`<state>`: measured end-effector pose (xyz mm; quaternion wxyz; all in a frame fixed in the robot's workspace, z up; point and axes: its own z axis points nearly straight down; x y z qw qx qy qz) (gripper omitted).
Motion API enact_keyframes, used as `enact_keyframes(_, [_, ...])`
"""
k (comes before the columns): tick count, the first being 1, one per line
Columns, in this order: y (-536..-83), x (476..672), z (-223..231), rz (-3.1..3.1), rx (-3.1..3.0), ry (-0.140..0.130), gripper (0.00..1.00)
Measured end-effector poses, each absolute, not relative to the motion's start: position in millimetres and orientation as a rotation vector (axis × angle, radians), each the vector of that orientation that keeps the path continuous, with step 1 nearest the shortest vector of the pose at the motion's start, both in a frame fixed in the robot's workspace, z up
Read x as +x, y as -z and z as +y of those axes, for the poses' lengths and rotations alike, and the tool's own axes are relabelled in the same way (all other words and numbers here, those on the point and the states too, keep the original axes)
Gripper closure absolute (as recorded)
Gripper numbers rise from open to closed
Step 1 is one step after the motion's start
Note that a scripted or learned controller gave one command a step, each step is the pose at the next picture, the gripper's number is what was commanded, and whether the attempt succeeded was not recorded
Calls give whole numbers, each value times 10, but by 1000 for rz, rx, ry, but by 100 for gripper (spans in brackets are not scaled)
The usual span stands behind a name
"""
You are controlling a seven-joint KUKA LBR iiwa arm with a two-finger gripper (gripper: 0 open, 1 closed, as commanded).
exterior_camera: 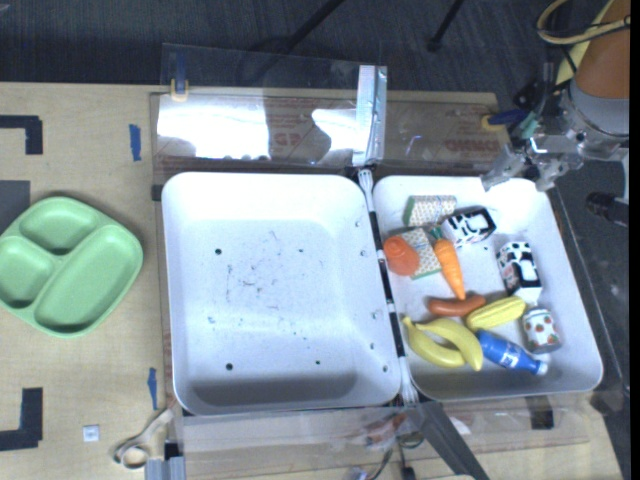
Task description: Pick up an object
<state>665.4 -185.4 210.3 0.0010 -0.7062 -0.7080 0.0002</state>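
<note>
The right bin (575, 298) holds several toy items: a green-grey block (430, 209), a black-and-white piece (468, 225), an orange ball (401, 255), a carrot (449, 265), a cow-patterned box (518, 266), a sausage (455, 306), bananas (445, 343), a blue bottle (510, 354) and a spotted cup (540, 330). My gripper (522, 168) hangs over that bin's far right corner, above and apart from all the items. Nothing shows in its grasp.
The left bin (270, 278) sits beside the right one, sharing a middle wall. A green divided plate (65, 263) lies on the bench at far left. A clear plastic panel (270, 118) stands behind the bins. Cables hang near the arm (605, 78).
</note>
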Motion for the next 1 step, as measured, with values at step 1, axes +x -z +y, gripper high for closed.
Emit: enact_keyframes(1, [-1133, 6132, -1363, -2424, -1996, 0, 0])
